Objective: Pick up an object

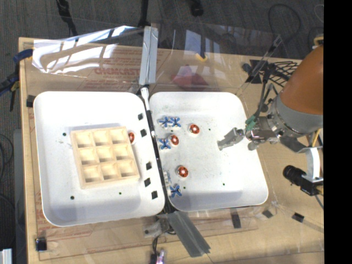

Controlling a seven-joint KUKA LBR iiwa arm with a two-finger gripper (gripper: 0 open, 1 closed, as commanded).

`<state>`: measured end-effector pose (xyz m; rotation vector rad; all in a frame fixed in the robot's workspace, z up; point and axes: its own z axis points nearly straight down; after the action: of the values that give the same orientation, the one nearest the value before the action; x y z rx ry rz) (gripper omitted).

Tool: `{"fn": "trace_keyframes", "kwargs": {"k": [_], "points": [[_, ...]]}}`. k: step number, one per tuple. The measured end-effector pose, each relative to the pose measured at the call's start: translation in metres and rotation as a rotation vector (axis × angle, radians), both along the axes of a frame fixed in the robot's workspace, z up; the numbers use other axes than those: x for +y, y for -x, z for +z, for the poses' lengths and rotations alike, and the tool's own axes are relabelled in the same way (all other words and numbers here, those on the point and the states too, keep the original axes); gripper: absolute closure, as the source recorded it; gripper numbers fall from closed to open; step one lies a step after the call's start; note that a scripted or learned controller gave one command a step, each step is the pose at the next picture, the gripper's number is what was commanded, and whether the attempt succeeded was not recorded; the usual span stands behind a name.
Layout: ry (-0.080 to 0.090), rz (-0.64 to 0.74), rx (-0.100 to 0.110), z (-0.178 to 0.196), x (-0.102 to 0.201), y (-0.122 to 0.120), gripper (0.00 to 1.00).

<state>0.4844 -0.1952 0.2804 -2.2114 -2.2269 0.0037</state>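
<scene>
left bin (49,164): wooden grid tray (104,155), red disc (131,138) at its right edge | right bin (242,164): blue jacks (169,122) and red discs along left side, nearest disc (193,129) lies left and slightly up-frame of gripper (226,141) | gripper over right half of bin, nothing between fingers, spread vs closed: cannot tell

The right bin (242,186) is bare on its right half. Discs (182,172) and jacks (169,122) crowd its left side.
</scene>
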Motion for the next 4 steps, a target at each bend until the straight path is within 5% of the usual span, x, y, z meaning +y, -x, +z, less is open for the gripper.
{"fn": "trace_keyframes", "kwargs": {"k": [1, 2, 3, 4], "points": [[0.000, -0.146, 0.004, -0.131, 0.042, -0.076, 0.00], [0.009, 0.042, -0.007, -0.183, 0.079, -0.159, 0.00], [0.004, 0.049, -0.003, -0.173, 0.082, -0.159, 1.00], [0.006, 0.049, -0.003, -0.173, 0.081, -0.159, 0.00]]}}
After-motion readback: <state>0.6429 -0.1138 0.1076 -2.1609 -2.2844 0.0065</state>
